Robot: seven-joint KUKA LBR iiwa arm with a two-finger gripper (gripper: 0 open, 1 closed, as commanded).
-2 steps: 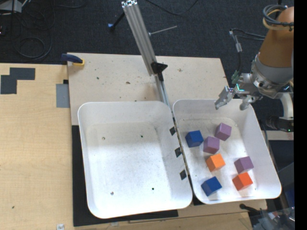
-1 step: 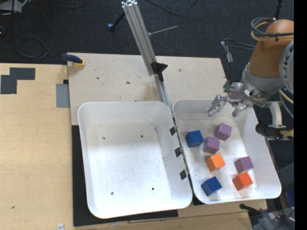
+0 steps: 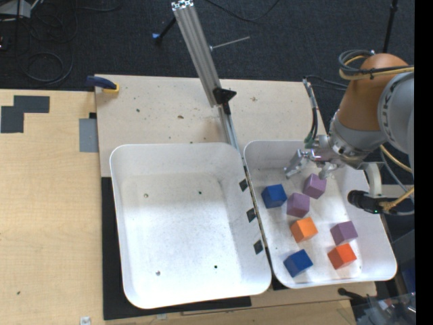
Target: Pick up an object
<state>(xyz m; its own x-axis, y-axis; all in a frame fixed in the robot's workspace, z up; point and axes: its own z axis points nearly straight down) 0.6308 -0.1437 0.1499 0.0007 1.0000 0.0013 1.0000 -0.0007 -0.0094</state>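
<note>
Gripper (image 3: 310,166) is seen over the right bin (image 3: 379,266), fingers spread apart, nothing held between them. A purple cube (image 3: 314,185) is located just beneath one fingertip; six further cubes are scattered nearby.

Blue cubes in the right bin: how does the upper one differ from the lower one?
The upper blue cube sits near the bin's left wall, about midway up, just left of a purple cube; the lower blue cube lies near the bin's front edge, below an orange cube. The upper one is closer to the claw, and looks darker. Both look alike in size and rest on the right bin floor, ungrasped.
</note>
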